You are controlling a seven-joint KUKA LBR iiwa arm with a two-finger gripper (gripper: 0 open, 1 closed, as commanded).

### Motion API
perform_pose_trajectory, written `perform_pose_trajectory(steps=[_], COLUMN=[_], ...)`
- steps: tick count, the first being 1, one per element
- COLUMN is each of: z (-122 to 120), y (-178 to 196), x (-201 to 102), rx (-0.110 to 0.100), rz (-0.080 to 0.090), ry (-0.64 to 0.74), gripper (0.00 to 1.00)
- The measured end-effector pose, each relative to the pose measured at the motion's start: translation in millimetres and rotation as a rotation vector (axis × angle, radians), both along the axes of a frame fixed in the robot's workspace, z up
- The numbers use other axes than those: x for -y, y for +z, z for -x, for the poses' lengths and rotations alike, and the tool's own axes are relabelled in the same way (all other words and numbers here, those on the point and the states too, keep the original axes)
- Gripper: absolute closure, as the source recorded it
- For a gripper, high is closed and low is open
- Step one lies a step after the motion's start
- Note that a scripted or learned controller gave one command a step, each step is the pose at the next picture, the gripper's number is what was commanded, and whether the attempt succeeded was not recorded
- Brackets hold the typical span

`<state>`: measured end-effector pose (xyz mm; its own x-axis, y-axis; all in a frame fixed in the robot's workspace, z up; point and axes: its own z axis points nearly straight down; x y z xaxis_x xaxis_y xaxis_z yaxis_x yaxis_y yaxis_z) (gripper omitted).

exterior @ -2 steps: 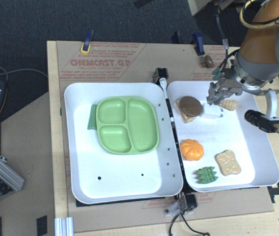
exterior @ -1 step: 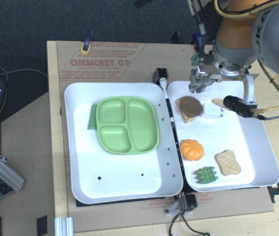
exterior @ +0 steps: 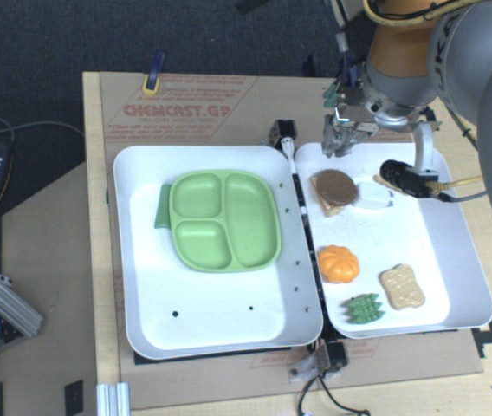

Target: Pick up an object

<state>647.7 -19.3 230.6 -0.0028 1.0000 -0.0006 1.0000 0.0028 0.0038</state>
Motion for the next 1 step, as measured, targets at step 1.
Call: perform_pose_trajectory(steps=[1], z=[-0.5], y=[-10.7], x=[-0.8], rx=[-0.007], rz=[0.0], ry=[-0.001], gripper=[1.0])
